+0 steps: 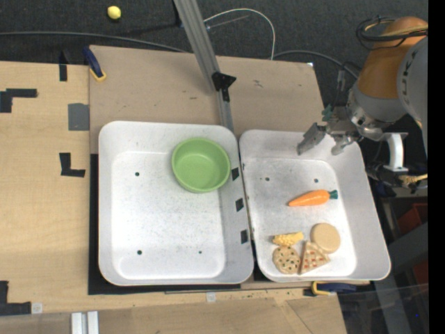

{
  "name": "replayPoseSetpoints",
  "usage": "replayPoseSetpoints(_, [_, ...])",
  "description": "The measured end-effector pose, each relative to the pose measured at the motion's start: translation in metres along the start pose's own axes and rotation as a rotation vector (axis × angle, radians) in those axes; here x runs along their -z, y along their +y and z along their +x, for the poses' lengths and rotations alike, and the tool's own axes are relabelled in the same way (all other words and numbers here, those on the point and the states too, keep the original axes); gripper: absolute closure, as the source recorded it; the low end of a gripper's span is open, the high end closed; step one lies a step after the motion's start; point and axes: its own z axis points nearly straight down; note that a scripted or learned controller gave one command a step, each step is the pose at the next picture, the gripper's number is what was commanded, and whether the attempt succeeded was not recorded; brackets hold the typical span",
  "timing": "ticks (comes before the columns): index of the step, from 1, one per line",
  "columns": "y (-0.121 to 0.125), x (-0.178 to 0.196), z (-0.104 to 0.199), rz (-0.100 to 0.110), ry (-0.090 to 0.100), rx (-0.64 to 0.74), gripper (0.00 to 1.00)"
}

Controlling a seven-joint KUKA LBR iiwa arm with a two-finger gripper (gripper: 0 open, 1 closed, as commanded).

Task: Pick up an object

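- Over the far rim of the right bin (368, 186), the claw (324, 143) hangs with its two fingers spread wide and nothing between them.
- Below the claw, nearest to it, lies a toy carrot (310, 198), alone on the bin floor with its green tip pointing away from the left bin (111, 186).
- Farther below sit a round cookie (325, 237), a corn piece (288, 239), a chocolate-chip cookie (284, 259) and a pizza slice (313, 257), packed close together.
- The green bowl (201, 164) rests well off to the claw's side, in the left bin.
- I judge the carrot the best pick: lower the claw straight above its middle, turn the fingers across its narrow width, and close only once both straddle it.
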Motion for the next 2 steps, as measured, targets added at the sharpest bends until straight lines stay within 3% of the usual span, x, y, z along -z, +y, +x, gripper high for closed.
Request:
replayPoseSetpoints(1, [0.0, 0.0, 0.0, 0.0, 0.0, 0.0, 0.0])
replayPoseSetpoints(2, [0.006, -0.056, -0.006, 0.005, 0.0, -0.001, 0.0])
